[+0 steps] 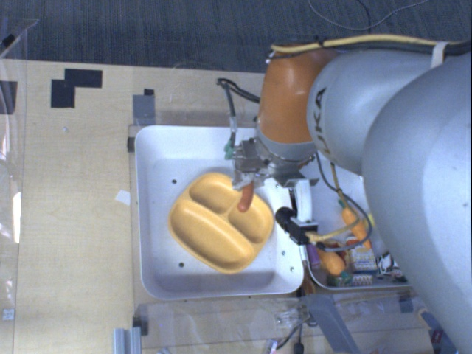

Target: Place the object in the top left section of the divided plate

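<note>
A yellow divided plate with three sections lies tilted in the left white bin. My gripper hangs over the plate's upper right part, shut on a small orange-red sausage-shaped object. The object points down between the fingers, its lower end just above the ridge between the upper section and the right section. The grey arm with its orange band covers the area to the right.
The right bin holds several small things, among them orange pieces and a patterned card. The arm hides most of that bin. Clear plastic walls stand at the bench's left side.
</note>
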Controlling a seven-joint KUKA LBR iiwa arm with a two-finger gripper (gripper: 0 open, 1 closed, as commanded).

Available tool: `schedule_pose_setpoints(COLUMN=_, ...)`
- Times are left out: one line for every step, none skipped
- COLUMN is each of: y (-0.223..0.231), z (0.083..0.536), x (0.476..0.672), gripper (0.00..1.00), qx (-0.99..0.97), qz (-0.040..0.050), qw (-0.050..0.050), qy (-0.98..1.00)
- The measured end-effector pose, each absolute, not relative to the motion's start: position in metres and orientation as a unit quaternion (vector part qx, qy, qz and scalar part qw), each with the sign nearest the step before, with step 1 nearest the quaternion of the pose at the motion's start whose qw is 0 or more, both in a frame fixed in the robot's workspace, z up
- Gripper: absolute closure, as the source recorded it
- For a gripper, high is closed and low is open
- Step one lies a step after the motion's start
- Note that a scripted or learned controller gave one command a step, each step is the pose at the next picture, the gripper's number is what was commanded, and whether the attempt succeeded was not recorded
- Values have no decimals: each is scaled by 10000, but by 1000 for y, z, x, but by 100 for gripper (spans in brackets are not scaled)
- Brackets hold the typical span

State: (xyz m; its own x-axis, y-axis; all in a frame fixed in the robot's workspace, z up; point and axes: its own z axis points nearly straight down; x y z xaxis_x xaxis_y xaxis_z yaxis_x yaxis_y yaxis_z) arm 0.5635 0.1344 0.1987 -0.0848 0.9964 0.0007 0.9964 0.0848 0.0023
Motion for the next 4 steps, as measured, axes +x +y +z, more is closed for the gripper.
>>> schedule_pose_setpoints(y=134, z=199, x=564, gripper=0, qx=6764, qz=13, qw=6, qy=7365)
schedule_pose_setpoints(y=168, z=112, x=591, gripper=0, qx=6458, qz=80, qw=29, qy=7634)
schedule_pose_setpoints(y=167, z=122, x=592, gripper=100, qx=6461, qz=83, qw=34, qy=7632)
schedule_pose_setpoints(y=103, z=186, x=577, gripper=100, qx=5967, qz=23, qw=23, qy=8025)
